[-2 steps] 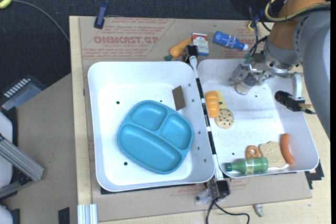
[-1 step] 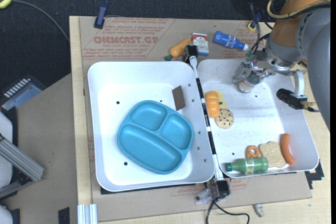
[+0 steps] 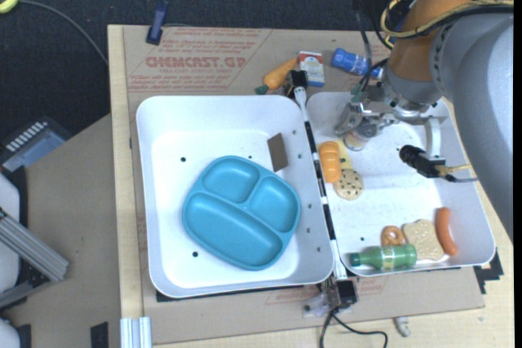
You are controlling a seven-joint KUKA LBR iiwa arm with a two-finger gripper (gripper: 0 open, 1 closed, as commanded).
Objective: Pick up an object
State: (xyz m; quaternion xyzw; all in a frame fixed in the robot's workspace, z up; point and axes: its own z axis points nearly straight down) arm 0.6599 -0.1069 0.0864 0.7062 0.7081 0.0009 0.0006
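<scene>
Counter (image 3: 204, 61): a pale board carrying two shallow white bins side by side.
Left bin (image 3: 163, 126): holds a blue divided plate (image 3: 241, 212) and, near the far right wall, a small brown block (image 3: 277, 151).
Blue plate, handling: looks like rigid, smooth plastic. It is wide and lies flat, so only its rim offers a hold, and that makes it a poor choice.
Right bin (image 3: 391, 191): holds small toy-like food pieces spread well apart.
Orange piece (image 3: 329, 159): lies against the left wall of the right bin, near the end effector. It is probably light and stiff, and best taken across its narrow width, though the wall crowds one side.
Cookie (image 3: 350, 185): just beside the orange piece. It is flat and low, so it would likely be hard to pinch.
End effector (image 3: 359, 130): low over the far left corner of the right bin. Whether it is spread or pressed together cannot be told, and nothing is seen held.
Green bottle (image 3: 385, 258): lies on its side at the near wall. It is round and may roll, so the grip belongs across the body.
Pretzel (image 3: 391, 235), bread slice (image 3: 422, 239), sausage (image 3: 446, 231): clustered at the near right, touching or nearly so.
</scene>
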